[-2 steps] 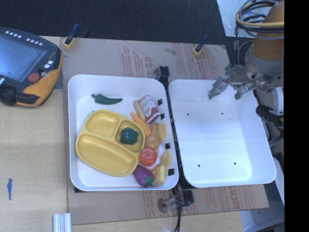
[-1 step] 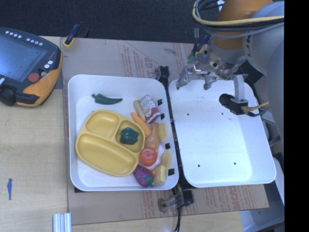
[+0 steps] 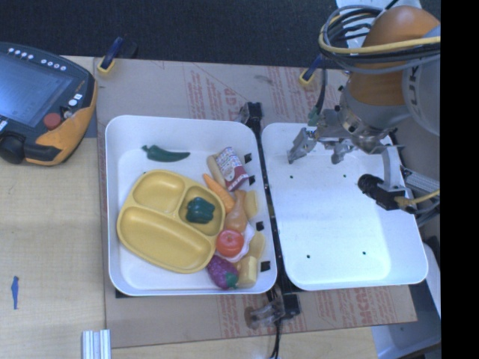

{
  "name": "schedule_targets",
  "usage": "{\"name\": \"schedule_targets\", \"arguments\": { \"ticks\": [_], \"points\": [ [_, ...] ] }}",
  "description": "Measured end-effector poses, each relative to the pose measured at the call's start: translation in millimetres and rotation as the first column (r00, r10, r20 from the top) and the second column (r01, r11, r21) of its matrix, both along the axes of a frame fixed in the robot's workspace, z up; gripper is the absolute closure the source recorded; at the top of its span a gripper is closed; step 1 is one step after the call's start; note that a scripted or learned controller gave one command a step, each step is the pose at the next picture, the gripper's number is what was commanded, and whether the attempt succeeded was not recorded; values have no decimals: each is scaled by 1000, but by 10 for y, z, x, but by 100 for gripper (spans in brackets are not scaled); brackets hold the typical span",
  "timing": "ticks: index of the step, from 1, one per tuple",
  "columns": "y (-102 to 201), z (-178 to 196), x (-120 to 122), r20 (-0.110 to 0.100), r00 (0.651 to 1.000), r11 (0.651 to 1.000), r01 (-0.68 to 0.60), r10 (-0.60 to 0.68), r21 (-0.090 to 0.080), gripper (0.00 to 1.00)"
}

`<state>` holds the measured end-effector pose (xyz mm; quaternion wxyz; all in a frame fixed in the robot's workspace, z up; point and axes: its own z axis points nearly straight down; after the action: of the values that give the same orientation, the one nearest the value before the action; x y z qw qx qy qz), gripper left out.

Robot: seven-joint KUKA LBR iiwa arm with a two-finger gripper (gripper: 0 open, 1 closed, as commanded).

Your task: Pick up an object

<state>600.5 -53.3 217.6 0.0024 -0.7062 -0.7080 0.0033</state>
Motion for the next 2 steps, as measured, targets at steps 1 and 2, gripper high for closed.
{"name": "schedule_targets", "arguments": {
  "ticks": [1, 2],
  "points": [
    [863, 120, 582, 11, 1000, 1000, -10, 10, 4, 0],
    [802, 219, 561, 3, 1000, 1000, -8, 8, -1, 100]
  ]
}}
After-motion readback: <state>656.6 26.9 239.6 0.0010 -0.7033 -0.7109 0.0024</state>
